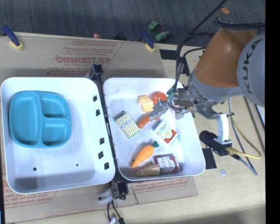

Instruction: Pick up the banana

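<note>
Although its shape is hard to read, the pale yellow stubby toy piece is what you can best take for the banana. It lies in the far middle of the right shallow white bin. Just right of it you see a red round toy tomato, and just near of it a small orange toy carrot. The grey two-finger gripper hangs just beside the yellow piece on its right, over the tomato and small carrot. You cannot tell whether the claw is open or closed. Nearer you lie a patterned small box, a white and red packet, a larger orange carrot, a dark red can and a tan long piece. In the left white bin sits a blue divided tray.
</note>
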Robot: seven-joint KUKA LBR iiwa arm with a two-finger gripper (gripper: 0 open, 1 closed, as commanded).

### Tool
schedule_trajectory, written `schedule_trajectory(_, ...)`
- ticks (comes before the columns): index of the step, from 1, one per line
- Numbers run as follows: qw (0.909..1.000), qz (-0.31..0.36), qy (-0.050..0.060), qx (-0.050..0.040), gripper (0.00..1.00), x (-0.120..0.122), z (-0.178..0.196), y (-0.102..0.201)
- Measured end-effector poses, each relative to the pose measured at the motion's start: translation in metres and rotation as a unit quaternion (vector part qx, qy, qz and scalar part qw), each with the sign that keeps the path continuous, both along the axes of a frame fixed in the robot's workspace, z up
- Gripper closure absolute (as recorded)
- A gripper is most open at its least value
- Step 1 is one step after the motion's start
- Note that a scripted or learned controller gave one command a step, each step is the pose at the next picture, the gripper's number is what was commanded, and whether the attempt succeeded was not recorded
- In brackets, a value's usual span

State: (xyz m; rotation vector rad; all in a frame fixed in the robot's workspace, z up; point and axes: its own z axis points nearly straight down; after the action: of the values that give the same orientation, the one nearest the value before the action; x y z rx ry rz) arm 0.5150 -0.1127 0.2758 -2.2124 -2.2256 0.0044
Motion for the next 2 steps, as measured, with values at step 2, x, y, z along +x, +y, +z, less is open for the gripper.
schedule_trajectory(2, 0.9851, 0.172, 0.001, 0.0008, 0.0, -0.04, -0.085, 0.138)
